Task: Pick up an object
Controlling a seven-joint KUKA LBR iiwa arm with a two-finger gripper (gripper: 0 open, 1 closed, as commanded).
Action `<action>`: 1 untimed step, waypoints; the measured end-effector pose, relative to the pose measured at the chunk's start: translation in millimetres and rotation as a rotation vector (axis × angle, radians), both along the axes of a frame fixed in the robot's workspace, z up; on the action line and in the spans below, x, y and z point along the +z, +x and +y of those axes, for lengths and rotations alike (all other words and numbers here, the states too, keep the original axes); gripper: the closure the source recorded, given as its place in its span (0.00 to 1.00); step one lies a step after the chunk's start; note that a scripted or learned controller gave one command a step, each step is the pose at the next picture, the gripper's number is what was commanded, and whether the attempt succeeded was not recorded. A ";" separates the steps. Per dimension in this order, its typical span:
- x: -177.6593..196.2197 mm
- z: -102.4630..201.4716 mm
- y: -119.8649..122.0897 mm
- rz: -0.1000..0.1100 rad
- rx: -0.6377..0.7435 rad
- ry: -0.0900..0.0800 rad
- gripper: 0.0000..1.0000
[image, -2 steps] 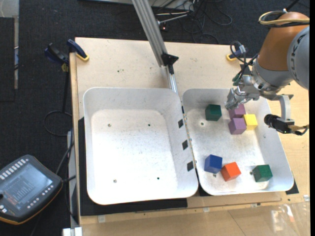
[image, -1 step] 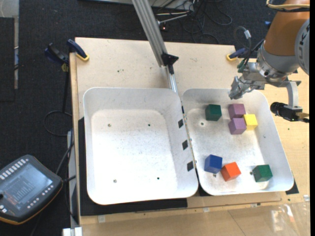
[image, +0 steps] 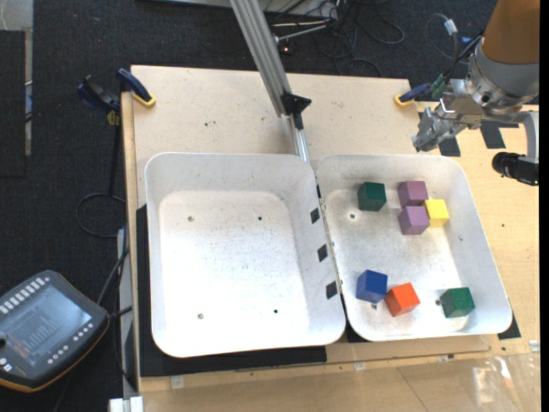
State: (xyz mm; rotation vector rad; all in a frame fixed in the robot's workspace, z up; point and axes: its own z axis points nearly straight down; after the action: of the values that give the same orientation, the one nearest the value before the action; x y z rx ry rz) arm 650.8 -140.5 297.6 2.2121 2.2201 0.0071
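Currently, progress: nothing is lifted yet; the whole pick is judged to remain.
End effector [image: 431, 133]: seen at 1 o'clock, above the right bin [image: 480, 256] rim; its open or closed state cannot be told.
Objects: seven blocks lie in the right bin, the yellow block [image: 437, 210] nearest.
Tabletop [image: 214, 110]: beige, speckled.
Floor [image: 60, 24]: dark carpet with cables.

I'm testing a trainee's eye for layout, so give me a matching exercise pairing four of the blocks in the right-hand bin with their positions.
Things:
1. yellow block
2. orange block
3. blue block
4. green block at the bin's far side

Places:
A. touching the orange block's left side
B. left of the two purple blocks
C. beside the purple blocks, on their right
D. between the blue block and the near green block

Pairs: 1-C, 2-D, 3-A, 4-B
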 end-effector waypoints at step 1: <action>-2.2 50.3 -18.5 0.009 0.003 0.003 1.00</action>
State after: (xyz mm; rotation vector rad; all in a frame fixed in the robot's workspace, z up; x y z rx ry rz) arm 632.3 -90.1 295.4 2.2152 2.2291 0.0009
